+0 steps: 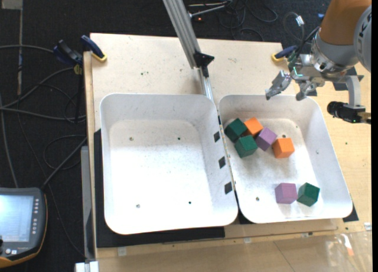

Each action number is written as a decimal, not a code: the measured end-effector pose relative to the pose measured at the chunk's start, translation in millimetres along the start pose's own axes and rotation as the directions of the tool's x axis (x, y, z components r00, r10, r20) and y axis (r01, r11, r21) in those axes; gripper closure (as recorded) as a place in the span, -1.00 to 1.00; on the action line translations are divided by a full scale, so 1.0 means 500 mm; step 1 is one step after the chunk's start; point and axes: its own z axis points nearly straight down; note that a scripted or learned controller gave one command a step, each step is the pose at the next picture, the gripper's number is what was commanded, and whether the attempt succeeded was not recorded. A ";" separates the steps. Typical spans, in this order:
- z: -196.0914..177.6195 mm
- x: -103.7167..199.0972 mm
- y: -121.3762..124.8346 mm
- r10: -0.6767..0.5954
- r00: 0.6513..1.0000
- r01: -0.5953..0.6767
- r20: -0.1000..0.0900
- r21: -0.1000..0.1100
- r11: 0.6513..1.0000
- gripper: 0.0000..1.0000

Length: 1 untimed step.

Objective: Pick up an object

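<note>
Several small blocks lie in the right bin (pixel 328 141). Near its back left a green block (pixel 236 128), an orange block (pixel 253 125), a second green block (pixel 246 145) and a purple block (pixel 266 138) huddle together, with another orange block (pixel 283 147) just to their right. At the front sit a purple block (pixel 286 193) and a green block (pixel 308 194) side by side. My gripper (pixel 289 87) hangs open above the bin's back rim, well behind the blocks, with nothing between its fingers.
The left bin (pixel 112 164) lies beside the right one, across a shared rim. A slanted metal pole (pixel 180 19) runs down to the bins' back junction. Blue clamps (pixel 88 46) sit at the bench's back corners.
</note>
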 end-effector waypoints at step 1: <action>-0.006 0.000 0.001 -0.001 1.000 0.001 0.002 -0.004 1.000 -1.00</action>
